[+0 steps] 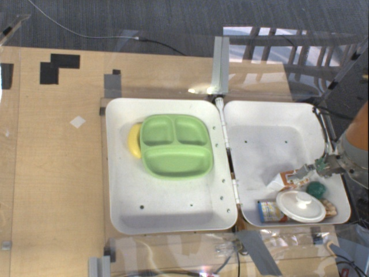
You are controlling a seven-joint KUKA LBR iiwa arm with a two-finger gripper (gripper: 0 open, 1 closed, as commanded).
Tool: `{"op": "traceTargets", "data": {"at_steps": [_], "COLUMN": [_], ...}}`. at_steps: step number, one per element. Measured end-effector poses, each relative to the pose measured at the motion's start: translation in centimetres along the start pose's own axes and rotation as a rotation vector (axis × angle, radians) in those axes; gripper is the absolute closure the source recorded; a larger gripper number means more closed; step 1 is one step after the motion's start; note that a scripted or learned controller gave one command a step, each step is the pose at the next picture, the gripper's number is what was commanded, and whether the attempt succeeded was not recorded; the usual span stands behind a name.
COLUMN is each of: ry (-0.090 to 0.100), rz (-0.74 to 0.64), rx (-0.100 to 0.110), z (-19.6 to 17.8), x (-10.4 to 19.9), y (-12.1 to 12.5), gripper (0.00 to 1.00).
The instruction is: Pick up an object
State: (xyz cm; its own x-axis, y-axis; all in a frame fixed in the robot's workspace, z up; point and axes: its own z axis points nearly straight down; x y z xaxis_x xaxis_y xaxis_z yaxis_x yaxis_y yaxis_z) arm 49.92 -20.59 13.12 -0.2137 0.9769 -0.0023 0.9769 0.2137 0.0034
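My gripper (314, 168) hangs low over the right side of the right bin (265, 126), with the arm coming in from the right edge. Just left of it lies a white and orange packet (286, 179), and a small dark green object (315, 187) sits right below it. Whether the gripper touches either one is unclear. A white round bowl (300, 205) rests at the bin's front, with a small blue and yellow box (268, 211) to its left and a brown item (330, 208) at its right rim.
The left bin (167, 215) holds a green divided plate (174, 146) with a yellow banana-like object (134, 141) tucked under its left edge. A metal divider (221, 68) stands behind the seam between the bins. Wooden bench surface lies to the left.
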Motion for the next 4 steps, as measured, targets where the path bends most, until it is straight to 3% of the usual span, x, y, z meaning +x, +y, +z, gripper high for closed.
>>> {"op": "traceTargets", "data": {"at_steps": [1, 2, 3, 4], "ry": [0.0, -0.001, -0.017, -0.001], "rz": [0.128, 0.105, 0.16, 0.089], "rx": [-0.001, -0.002, -0.04, -0.004], "z": [-3.3, -3.9, 2.6, 2.4], "x": [1.5, -0.9, -0.4, -1.3], "y": [-0.8, 4.2, 0.1, 6.4], "gripper": [0.0, 0.0, 0.0, 0.0]}}
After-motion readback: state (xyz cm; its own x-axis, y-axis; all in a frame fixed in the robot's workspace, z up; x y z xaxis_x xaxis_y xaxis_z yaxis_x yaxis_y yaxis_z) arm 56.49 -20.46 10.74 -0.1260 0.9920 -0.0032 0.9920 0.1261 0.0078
